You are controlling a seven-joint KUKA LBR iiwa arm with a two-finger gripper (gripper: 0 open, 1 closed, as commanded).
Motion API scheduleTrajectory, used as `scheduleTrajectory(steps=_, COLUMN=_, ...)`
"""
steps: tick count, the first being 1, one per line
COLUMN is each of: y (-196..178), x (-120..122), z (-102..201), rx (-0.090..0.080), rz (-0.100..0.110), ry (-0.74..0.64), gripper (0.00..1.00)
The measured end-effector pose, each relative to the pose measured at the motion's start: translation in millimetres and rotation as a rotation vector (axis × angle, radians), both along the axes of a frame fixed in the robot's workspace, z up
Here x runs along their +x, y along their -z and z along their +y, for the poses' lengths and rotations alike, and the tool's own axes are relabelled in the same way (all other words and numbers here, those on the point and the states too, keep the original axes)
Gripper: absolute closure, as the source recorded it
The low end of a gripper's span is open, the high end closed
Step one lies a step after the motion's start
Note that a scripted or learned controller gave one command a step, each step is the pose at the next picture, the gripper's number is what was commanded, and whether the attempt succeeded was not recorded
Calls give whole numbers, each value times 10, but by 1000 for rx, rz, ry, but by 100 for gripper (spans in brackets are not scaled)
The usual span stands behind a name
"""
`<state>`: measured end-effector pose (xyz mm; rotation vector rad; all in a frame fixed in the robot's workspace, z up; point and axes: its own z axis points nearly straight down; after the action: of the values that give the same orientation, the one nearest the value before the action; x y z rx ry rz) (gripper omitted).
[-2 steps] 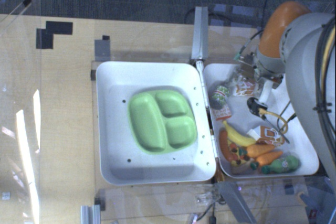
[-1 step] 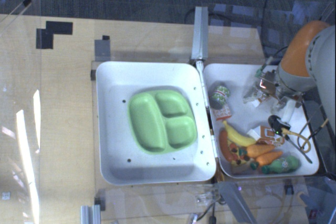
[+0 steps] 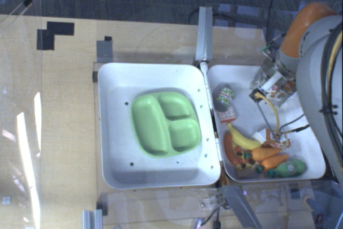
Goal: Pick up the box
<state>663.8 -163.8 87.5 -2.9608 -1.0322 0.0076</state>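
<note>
My gripper (image 3: pixel 271 88) hangs over the back right part of the right bin (image 3: pixel 313 139), below the orange band of the arm. A small pinkish box (image 3: pixel 228 114) lies in the left part of that bin, well to the gripper's left and apart from it. Just behind the box rests a round green and white can (image 3: pixel 225 96). A dark flat carton (image 3: pixel 244 164) lies at the bin's front, partly hidden under toy food.
A banana (image 3: pixel 244 138), a carrot (image 3: pixel 269 154), a green bottle (image 3: pixel 289 168) and a red piece (image 3: pixel 229 146) crowd the right bin's front. A yellow cable (image 3: pixel 274 110) runs down from the gripper. The left bin (image 3: pixel 115 115) holds a green divided plate (image 3: pixel 166 123).
</note>
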Motion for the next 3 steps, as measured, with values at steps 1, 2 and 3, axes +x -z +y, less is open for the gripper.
scheduleTrajectory(steps=1, y=-122, x=35, z=23, rx=-3, rz=-12, ry=-12, gripper=100)
scheduleTrajectory(steps=2, y=-246, x=57, z=49, rx=-4, rz=-16, ry=-22, gripper=100)
scheduleTrajectory(steps=3, y=-377, x=81, z=69, rx=-5, rz=-21, ry=-33, gripper=100)
